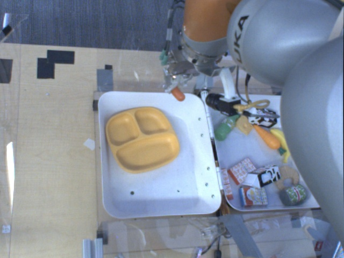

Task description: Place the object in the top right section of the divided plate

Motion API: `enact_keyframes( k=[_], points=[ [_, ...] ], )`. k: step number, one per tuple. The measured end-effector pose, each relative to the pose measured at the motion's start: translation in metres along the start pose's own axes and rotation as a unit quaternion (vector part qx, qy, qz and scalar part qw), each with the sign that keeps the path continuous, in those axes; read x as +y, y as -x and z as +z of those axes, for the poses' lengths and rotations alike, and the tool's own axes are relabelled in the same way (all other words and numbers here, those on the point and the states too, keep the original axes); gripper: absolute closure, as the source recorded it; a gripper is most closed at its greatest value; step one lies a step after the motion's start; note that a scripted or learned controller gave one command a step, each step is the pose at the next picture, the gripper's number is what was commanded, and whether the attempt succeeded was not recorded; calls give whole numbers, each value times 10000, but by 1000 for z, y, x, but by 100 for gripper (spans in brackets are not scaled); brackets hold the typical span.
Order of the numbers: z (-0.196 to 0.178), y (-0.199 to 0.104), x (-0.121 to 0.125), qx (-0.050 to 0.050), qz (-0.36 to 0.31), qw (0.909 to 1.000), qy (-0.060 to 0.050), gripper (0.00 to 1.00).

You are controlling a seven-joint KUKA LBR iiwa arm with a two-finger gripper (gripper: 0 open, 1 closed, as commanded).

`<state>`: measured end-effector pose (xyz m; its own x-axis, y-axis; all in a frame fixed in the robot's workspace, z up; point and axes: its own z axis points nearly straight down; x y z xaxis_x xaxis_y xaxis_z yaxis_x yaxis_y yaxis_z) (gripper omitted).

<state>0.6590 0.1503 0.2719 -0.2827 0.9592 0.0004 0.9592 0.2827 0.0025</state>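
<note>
Bright, even light, soft shadows, slight overall blur, glare on plastic.

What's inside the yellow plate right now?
Nothing shows in the yellow divided plate; all three sections look bare. The small orange object hangs by the end effector above the white bin's far edge, not on the plate. No part of the plate is covered.

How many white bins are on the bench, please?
2: the left bin holds the yellow divided plate; the right bin, partly hidden under the arm, holds small toy items.
</note>
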Motion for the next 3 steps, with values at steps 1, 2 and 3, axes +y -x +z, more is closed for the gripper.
enact_keyframes(
  k=[1, 2, 3],
  points=[
    [-15, -26, 19, 2, 638, 9980, 6, 100],
    [-1, 14, 7, -3, 637, 9980, 2, 100],
    [-23, -16, 16, 1, 1191, 9929, 3, 100]
  ],
)
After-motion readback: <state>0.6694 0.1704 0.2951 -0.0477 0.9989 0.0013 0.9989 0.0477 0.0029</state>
